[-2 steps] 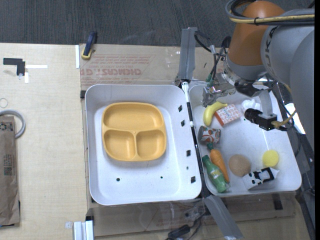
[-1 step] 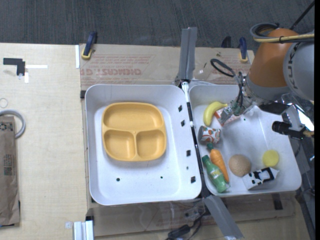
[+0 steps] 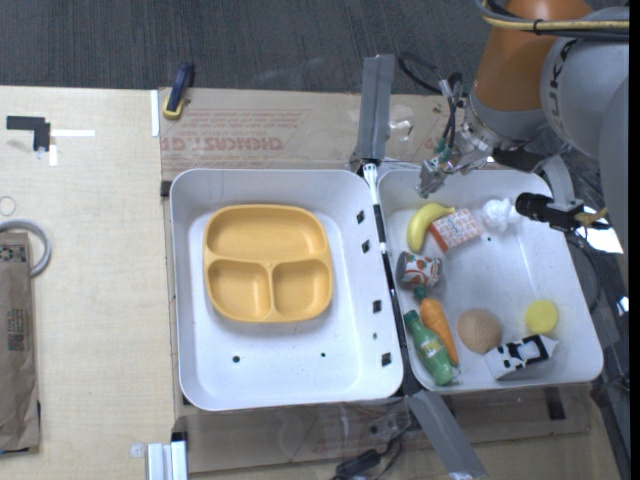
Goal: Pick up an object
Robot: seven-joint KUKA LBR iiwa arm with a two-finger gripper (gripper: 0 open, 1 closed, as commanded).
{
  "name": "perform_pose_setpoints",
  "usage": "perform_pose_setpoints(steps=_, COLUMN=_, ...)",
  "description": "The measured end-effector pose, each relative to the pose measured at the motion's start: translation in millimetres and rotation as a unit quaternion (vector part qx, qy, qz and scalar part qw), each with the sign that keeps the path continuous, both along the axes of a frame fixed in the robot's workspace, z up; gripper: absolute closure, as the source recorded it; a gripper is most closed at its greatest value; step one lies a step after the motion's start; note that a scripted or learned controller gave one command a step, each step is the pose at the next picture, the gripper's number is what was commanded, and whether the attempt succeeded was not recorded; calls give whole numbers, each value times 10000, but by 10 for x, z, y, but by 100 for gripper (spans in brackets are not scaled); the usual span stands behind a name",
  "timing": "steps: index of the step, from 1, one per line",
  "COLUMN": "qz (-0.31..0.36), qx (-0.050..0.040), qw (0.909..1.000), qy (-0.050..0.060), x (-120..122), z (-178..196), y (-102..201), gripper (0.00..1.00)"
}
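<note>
Toys filled the right white plastic bin (image 3: pixel 585 298) so the arm could choose one: a curved yellow banana (image 3: pixel 424 225) and a small red-and-white box (image 3: pixel 457 230) near its far edge, an orange carrot (image 3: pixel 438 328) and a green bottle (image 3: pixel 431 348) along its left wall. A yellow plastic tray with three sections (image 3: pixel 268 263) sat alone in the left white bin (image 3: pixel 200 368). The metal two-finger gripper (image 3: pixel 440 171) hung over the right bin's far left corner, just above the banana, gripping nothing, and I could not tell how wide it was.
</note>
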State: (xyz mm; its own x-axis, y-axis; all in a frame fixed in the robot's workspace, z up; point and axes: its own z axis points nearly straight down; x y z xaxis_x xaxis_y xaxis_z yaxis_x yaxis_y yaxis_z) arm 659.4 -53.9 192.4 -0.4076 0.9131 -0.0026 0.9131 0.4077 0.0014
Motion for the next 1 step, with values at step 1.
perform_pose_setpoints(steps=1, qz=0, qx=0, qw=10000, qy=2, x=-1, z=-1, y=-1, gripper=0)
